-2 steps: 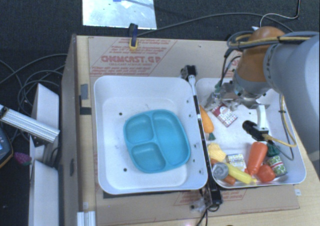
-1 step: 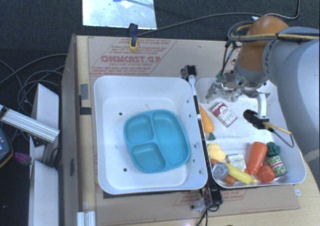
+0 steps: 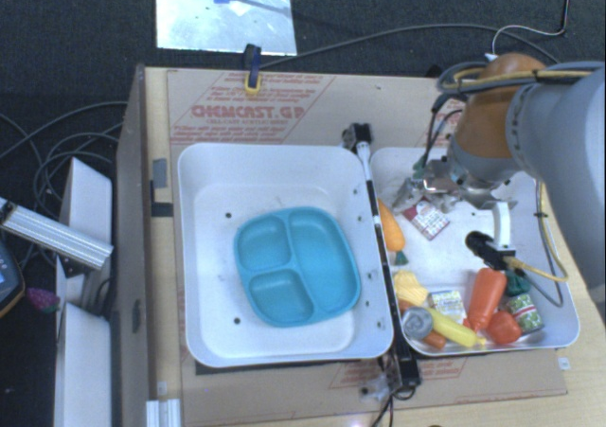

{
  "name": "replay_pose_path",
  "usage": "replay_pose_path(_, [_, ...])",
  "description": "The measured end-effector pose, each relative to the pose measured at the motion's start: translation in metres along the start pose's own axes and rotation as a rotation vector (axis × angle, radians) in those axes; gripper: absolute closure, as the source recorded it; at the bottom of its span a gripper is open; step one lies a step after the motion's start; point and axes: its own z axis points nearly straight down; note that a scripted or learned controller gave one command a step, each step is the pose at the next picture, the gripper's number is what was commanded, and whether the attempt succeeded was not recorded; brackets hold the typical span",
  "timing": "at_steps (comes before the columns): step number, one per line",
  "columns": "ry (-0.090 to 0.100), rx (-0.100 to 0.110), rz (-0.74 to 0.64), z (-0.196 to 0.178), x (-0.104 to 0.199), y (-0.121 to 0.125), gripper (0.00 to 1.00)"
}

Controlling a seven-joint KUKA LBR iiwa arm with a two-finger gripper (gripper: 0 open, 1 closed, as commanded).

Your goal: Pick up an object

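Camera view: the arm reaches in from the right over the right bin, its orange band above the bin's back edge. The gripper hangs low over the back left part of this bin. How far it is open cannot be told from this angle, and I cannot tell whether it holds anything.

All the things to pick lie in the right bin:
- A checked card lies flat on the floor, just in front of the gripper. Whether the two touch cannot be told.
- A carrot rests against the left wall.
- A yellow lump sits farther forward along the left wall.
- A tin stands in the front left corner.
- A small box and a banana are right beside the tin.
- An orange bottle lies tilted toward the front right.
- A red piece touches the bottle's lower end.
- A green can is nearest the right wall.

The left bin touches the right bin's left wall and holds a blue tray with three compartments.
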Motion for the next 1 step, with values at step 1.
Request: replay_pose_path(1, [0.000, -0.003, -0.001, -0.0108, 0.0002, 0.0010, 1.00])
